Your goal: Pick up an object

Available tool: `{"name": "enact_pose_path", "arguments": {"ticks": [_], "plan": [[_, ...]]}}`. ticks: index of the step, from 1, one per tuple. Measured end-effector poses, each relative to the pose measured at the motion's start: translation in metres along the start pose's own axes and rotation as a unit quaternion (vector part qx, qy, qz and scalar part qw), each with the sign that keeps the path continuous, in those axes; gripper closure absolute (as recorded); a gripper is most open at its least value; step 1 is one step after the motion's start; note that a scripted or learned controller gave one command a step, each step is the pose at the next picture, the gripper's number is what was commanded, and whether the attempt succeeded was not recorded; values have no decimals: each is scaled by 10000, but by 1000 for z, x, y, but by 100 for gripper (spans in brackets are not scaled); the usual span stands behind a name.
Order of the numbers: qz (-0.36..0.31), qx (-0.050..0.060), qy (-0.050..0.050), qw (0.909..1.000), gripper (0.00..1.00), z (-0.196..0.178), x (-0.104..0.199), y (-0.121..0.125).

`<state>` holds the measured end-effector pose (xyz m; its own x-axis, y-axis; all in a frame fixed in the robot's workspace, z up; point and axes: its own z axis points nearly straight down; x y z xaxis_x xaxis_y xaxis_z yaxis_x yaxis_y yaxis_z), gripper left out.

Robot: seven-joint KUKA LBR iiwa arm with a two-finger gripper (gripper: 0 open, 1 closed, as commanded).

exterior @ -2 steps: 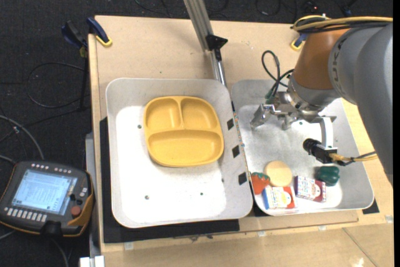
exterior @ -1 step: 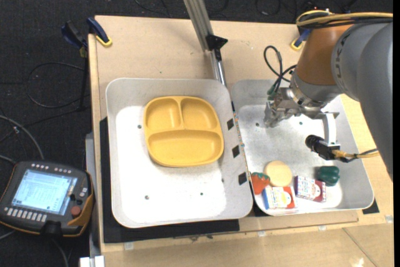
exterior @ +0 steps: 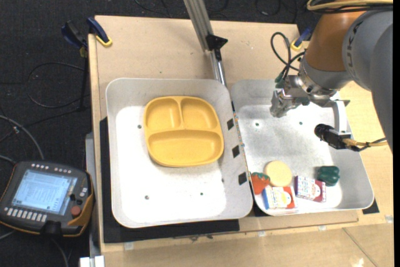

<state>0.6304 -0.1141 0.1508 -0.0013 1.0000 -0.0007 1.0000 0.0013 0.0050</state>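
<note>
The gripper [exterior: 279, 104] hangs over the far part of the right bin [exterior: 294, 141], above bare white floor and close to that bin's far-left corner. From this angle it is not possible to tell whether it is open or closed, and nothing can be seen in its grasp. The grey arm [exterior: 365, 40] with its orange band comes in over the right bin's far-right corner.

All the small things lie along the right bin's near edge, well apart from the gripper. A pale yellow round disc [exterior: 279, 172] sits near the middle of that edge, a little inward. A small red and orange piece [exterior: 259, 182] lies just beside the disc, toward the bin's near-left corner. A small carton with an orange picture [exterior: 277, 198] lies right at the near rim, in front of the disc. A second small carton, red and white [exterior: 310, 188], lies just beside the first, toward the near-right corner. A dark green lump [exterior: 328, 174] lies beyond that carton, near the bin's right wall.

The left bin [exterior: 125, 134] touches the right bin's left side. A yellow divided plate [exterior: 183, 132] lies flat in it, in the half nearer the right bin.
</note>
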Motion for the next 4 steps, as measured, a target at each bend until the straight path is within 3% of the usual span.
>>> {"name": "enact_pose_path", "arguments": {"ticks": [2,4], "plan": [[-5,-14,-5,10000,100,-109,-5,5],[-32,31,12,10000,100,-112,86,-23]]}}
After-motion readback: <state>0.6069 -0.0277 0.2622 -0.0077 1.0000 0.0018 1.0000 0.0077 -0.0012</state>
